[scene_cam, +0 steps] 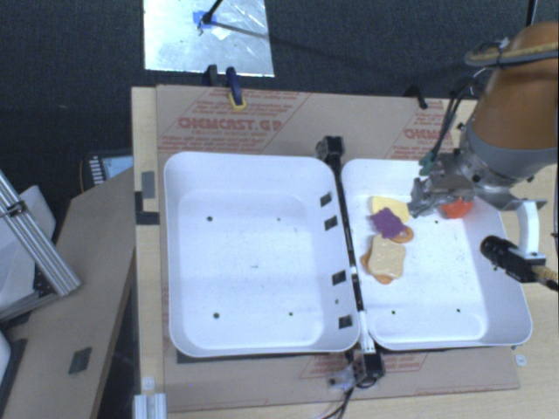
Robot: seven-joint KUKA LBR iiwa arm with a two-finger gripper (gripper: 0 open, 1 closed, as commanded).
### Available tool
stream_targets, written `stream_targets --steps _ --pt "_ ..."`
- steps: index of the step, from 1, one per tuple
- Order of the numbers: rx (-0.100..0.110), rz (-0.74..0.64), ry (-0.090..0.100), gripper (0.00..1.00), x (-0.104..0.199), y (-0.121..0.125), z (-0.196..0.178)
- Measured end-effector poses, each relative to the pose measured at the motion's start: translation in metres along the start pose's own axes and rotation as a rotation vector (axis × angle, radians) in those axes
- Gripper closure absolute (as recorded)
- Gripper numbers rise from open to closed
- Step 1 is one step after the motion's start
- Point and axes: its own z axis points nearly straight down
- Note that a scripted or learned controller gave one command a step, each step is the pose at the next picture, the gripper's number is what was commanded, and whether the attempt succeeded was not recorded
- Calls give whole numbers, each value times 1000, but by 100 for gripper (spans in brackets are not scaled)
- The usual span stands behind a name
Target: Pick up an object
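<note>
Two white bins sit on a cardboard-covered bench (pixel 262 116) over dark flooring. The arm (pixel 515 94) enters from upper right; the gripper (pixel 425 195) hangs low over the right bin (pixel 454 321), finger state unreadable. Beside it lie a yellow piece (pixel 389 206), purple piece (pixel 389 224), toast slice (pixel 386 258) and red-orange object (pixel 456 207). The left bin (pixel 253 251) sits at centre.

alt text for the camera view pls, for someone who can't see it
A grey robot arm's gripper hovers in the right white bin beside a yellow item, a purple item, a tan slice and an orange-red item.
</note>
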Motion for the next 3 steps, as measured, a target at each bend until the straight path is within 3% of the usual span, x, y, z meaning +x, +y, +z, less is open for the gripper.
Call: stream_targets --steps 1,2,3 --pt "-3 0 1 100 83 -31 -51" --pt "0 7 -1 100 133 -14 -57" --pt "-9 5 3 100 158 -49 -186"
